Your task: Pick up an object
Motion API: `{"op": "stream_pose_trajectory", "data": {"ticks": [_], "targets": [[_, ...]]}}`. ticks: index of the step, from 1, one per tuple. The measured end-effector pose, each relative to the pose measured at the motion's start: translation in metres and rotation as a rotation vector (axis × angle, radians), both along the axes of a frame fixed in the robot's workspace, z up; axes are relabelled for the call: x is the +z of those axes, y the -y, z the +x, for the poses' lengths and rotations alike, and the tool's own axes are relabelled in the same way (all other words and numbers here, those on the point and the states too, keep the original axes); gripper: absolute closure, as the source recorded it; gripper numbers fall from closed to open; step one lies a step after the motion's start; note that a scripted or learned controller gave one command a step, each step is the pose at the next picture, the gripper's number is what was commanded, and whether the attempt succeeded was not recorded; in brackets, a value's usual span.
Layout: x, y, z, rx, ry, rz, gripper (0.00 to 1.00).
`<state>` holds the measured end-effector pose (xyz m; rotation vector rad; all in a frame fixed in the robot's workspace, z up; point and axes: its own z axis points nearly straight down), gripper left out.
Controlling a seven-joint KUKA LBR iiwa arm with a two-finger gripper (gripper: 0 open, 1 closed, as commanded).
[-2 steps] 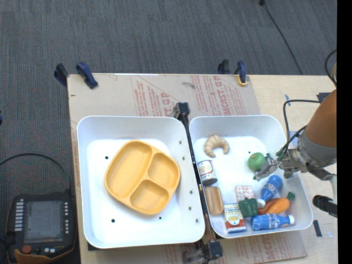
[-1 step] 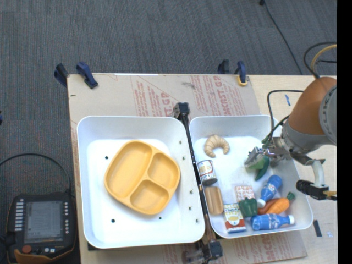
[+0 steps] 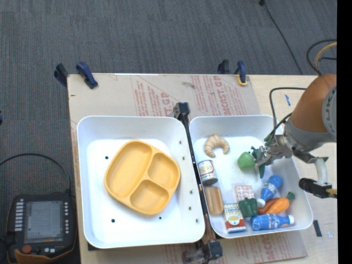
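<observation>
My gripper (image 3: 259, 159) hangs low over the right bin (image 3: 234, 124), near its right side, reaching in from the right. A round green fruit (image 3: 245, 160) lies right against the gripper's left side; whether it is gripped cannot be made out. Around it in the same bin lie a croissant (image 3: 216, 144), a small can (image 3: 207, 172), a brown block (image 3: 214, 200), a small patterned carton (image 3: 244, 192), a juice box (image 3: 234, 218), a green pepper (image 3: 248, 207), an orange carrot (image 3: 275, 205) and two blue bottles (image 3: 270, 187) (image 3: 271, 221).
The left bin (image 3: 88, 147) holds a yellow divided plate (image 3: 142, 176). Blue clamps (image 3: 86, 74) (image 3: 241, 72) grip the far edge of the cardboard bench. A handheld controller (image 3: 38, 224) lies on the floor at the lower left.
</observation>
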<state>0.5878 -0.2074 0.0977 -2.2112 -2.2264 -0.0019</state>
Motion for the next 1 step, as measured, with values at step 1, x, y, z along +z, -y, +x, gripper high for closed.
{"op": "stream_pose_trajectory", "data": {"ticks": [1], "targets": [[0.0656,-0.0527,0.0275,-0.004,0.003,-0.003,1.0]]}}
